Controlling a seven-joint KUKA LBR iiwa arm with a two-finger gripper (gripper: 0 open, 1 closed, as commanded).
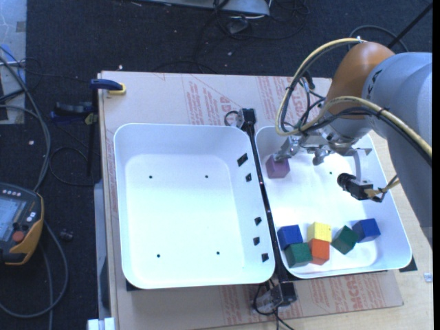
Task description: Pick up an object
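Observation:
My gripper [301, 157] hangs over the far left part of the right bin [392, 243], its two fingers spread apart and open with nothing between them. A purple block [278, 168] lies on the bin floor just below and left of the left fingertip [284, 155], close to the wall between the bins. Along the near edge of the same bin lies a cluster of blocks: blue [289, 234], yellow [320, 230], orange [320, 251], two green ones [298, 254] [344, 240] and another blue one [368, 229].
The left bin [130, 184] sits beside the right one, sharing a dividing rim with black clips [258, 220]. Yellow cables loop from the arm, and a black connector [350, 183] hangs over the middle of the right bin. A pendant [17, 225] lies off the bench at left.

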